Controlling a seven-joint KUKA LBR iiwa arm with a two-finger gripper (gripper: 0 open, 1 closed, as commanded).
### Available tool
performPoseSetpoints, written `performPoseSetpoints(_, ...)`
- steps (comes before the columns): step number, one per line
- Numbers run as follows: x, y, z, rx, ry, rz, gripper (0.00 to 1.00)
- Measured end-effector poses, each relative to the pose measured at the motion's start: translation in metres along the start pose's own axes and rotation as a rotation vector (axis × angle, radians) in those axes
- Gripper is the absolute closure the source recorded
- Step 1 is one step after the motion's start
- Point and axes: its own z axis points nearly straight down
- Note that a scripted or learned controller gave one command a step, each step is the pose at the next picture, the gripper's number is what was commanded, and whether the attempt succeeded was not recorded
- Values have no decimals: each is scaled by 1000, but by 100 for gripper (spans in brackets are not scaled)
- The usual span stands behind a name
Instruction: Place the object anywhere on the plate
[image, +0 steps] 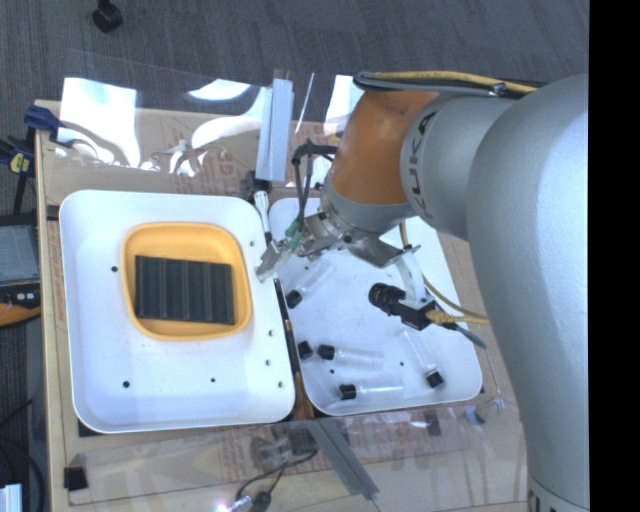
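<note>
A yellow plate (185, 240) with a dark ribbed insert (186, 288) lies in the left white bin (90, 360). Several clear vials with black caps lie in the right white bin (455, 385), among them one (300, 290) just below the gripper, one (345, 353) further forward and one (368, 388) near the front wall. My gripper (274, 262) hangs low over the ridge between the two bins, just right of the plate's right rim. The wrist above hides what it may hold.
The grey arm with its orange band (375, 130) covers the back of the right bin. A black connector with a yellow cable (395, 303) hangs over that bin. A metal bar (274, 125) stands behind the bins.
</note>
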Motion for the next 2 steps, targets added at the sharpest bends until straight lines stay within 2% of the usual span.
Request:
performPoseSetpoints(1, 18, 20, -1, -3, 0, -34, 0)
performPoseSetpoints(2, 18, 21, -11, -2, 1, -38, 100)
